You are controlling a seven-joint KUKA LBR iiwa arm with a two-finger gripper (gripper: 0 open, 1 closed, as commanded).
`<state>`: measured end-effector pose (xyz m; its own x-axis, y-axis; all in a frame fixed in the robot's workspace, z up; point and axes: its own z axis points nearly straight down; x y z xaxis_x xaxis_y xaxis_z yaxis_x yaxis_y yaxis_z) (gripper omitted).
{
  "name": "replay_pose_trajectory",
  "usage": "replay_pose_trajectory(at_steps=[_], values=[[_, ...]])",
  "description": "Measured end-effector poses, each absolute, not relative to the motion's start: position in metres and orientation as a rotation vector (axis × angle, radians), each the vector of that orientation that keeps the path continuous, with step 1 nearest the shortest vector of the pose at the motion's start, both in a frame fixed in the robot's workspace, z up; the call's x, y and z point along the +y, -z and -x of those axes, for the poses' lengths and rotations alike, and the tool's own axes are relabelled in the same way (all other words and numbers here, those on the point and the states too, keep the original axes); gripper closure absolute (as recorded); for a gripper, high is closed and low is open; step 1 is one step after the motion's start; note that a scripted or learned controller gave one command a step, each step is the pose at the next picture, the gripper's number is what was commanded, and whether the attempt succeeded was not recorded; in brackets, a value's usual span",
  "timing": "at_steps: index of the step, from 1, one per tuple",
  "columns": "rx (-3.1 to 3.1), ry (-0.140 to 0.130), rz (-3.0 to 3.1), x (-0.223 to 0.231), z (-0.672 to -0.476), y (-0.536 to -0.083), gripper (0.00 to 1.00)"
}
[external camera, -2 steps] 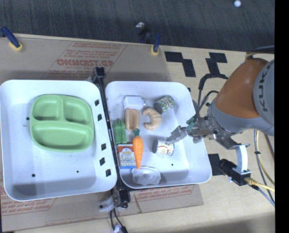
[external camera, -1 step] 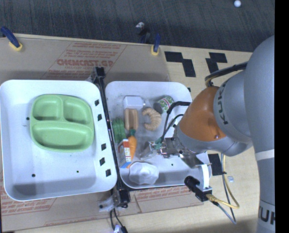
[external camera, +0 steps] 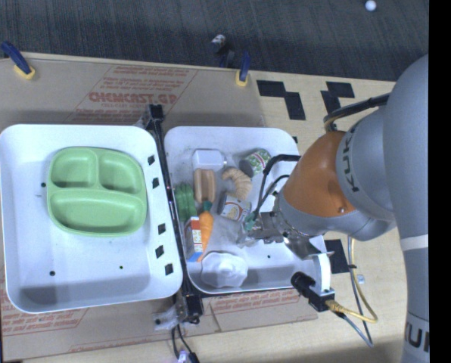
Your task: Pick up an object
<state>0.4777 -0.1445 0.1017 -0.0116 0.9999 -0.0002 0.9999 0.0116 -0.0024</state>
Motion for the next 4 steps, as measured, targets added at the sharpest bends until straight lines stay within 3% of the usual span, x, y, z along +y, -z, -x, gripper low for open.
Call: replay_pose_trajectory(at_steps=[1, 2, 3, 4], values=[[-2.232, 0.003, 2.218, -0.149, -0.510, -0.238, 1.00], [-2.230, 0.002, 2.217, -0.149, -0.510, -0.237, 0.00], [-2.226, -0.001, 2.214, -0.158, -0.517, -0.091, 0.00], [-2.228, -0.002, 2.210, -0.158, -0.517, -0.102, 1.00]])
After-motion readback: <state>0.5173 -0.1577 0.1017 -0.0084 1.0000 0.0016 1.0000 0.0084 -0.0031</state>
